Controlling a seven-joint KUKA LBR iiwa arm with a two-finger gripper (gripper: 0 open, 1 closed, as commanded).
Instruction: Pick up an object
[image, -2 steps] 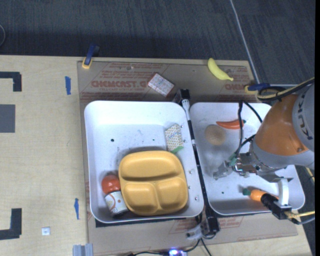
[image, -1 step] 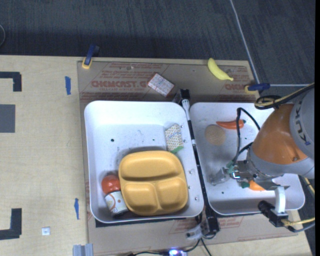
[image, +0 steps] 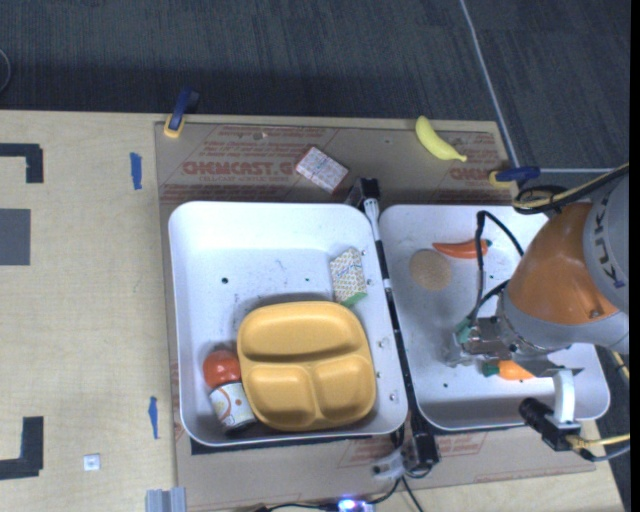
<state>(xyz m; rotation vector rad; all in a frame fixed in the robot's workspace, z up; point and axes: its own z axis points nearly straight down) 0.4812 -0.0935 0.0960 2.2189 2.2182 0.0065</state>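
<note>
While the gripper (image: 478, 345) sits low in the right bin (image: 440, 400), lower right of frame, jaw state cannot be told. Small orange carrot-like toy (image: 512, 372) lies just beside it: judged light, rigid, slippery; grasp across its middle

The grey arm with its orange band (image: 560, 268) reaches in from the right edge and bends down steeply, the wrist pointing toward the lower left. Black cables loop along its upper side. The metal two-finger claw (image: 478, 343) sits low at the arm's tip, largely hidden beneath the wrist.
</note>
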